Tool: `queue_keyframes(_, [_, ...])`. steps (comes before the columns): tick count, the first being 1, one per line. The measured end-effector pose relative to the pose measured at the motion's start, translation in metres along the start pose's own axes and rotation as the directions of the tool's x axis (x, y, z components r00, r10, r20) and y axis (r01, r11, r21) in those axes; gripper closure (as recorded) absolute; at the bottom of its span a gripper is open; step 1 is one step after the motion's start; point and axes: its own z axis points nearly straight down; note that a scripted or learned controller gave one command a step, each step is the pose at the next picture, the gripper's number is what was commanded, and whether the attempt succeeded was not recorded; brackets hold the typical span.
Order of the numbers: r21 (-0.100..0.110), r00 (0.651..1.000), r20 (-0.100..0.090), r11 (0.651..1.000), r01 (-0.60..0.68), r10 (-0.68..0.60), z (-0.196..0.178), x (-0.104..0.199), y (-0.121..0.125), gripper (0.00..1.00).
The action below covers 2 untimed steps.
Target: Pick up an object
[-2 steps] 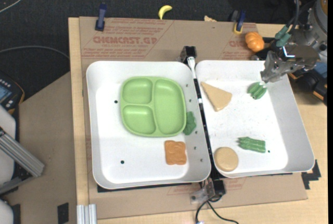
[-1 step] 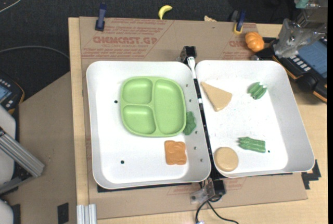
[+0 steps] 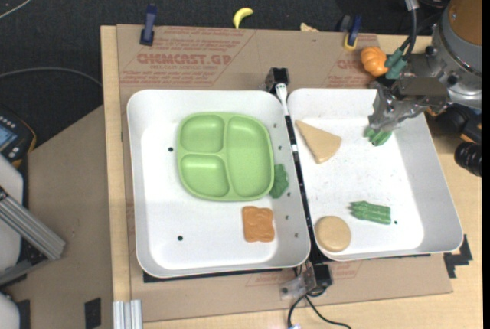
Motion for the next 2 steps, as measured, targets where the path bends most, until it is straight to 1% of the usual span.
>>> queue_keyframes(1, [-0.027,1.0,-0.002,1.0,0.006,-0.006,-0.111,0.028,0.0,1.0])
queue_keyframes(2, [-0.006,1.0,0.0,1.0,-0.006,0.006,-0.067,-0.039,0.0,1.0])
